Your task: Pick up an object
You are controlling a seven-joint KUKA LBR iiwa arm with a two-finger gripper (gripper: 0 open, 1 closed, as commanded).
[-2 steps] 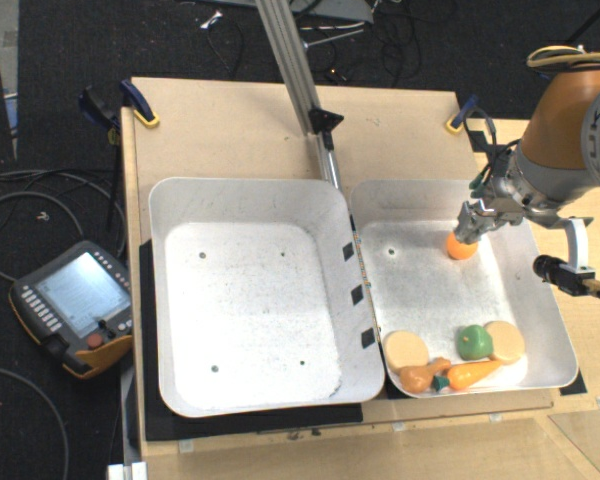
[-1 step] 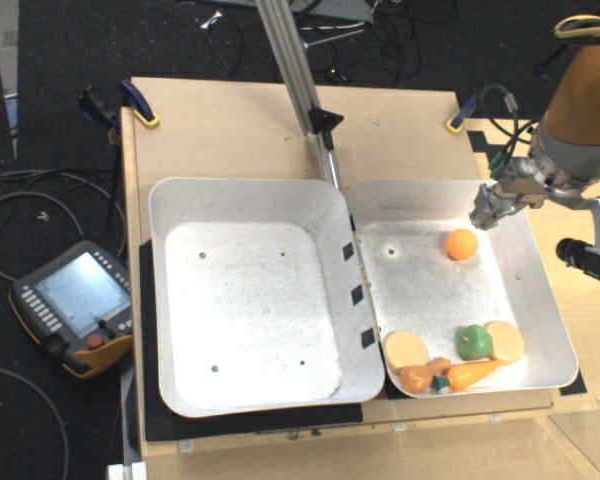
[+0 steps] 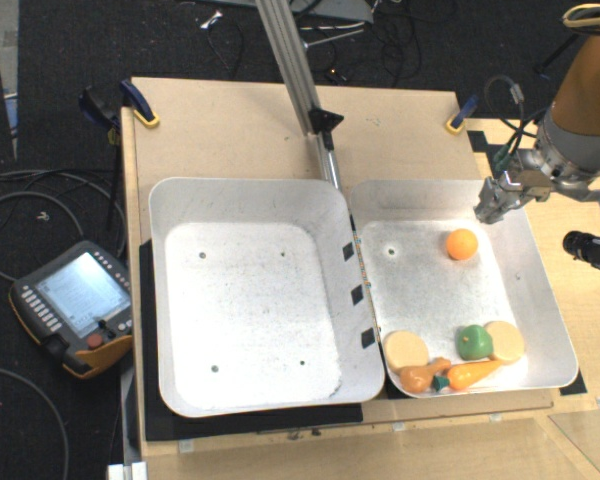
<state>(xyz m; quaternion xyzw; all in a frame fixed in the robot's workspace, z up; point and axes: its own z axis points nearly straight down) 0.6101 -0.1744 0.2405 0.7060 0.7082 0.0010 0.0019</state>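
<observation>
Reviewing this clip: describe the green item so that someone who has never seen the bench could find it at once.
Start at the right-hand white bin and go to its near edge, where a cluster of toy food lies. The green piece sits in that cluster between two pale round discs, just above an orange carrot-shaped piece. It is the only green thing in either bin; the orange ball lies apart, nearer the gripper.

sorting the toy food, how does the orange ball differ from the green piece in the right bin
The orange ball is orange and lies alone near the bin's middle; the green piece is green and crowded among other items at the near edge. The ball sits nearer the gripper. Both are small, roundish and in the right bin.
</observation>
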